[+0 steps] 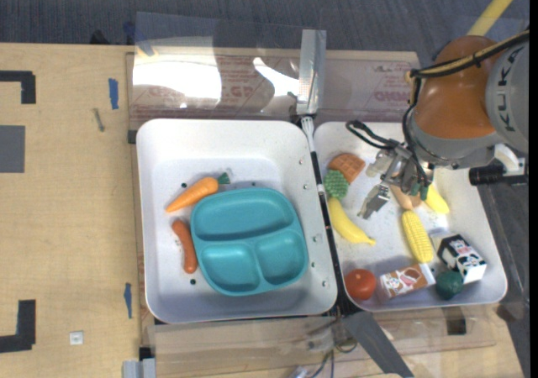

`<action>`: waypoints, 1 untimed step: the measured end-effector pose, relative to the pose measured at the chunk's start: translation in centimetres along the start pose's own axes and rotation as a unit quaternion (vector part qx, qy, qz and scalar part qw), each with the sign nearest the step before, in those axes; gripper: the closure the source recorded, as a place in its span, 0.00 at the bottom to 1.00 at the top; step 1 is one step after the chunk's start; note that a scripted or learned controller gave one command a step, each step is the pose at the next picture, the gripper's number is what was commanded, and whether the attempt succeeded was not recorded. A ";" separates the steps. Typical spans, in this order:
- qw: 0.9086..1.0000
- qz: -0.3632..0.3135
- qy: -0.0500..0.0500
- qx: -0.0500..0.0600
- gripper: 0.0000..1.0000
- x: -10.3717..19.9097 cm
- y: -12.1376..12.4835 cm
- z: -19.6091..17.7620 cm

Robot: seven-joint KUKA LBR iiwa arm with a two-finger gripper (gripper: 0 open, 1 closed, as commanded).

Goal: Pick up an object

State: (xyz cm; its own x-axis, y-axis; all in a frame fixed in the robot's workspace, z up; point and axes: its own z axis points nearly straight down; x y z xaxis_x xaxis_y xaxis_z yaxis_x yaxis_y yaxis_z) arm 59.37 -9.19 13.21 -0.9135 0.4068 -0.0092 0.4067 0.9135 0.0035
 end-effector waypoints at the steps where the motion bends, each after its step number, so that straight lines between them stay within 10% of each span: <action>1: 0.999 0.032 -0.001 -0.001 0.00 2.9 -3.4 4.2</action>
State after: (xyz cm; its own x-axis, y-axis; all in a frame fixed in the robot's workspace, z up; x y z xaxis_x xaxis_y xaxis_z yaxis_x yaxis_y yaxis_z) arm 55.37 -11.08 8.95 -0.8854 0.4647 -0.0110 0.4646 0.8855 0.0055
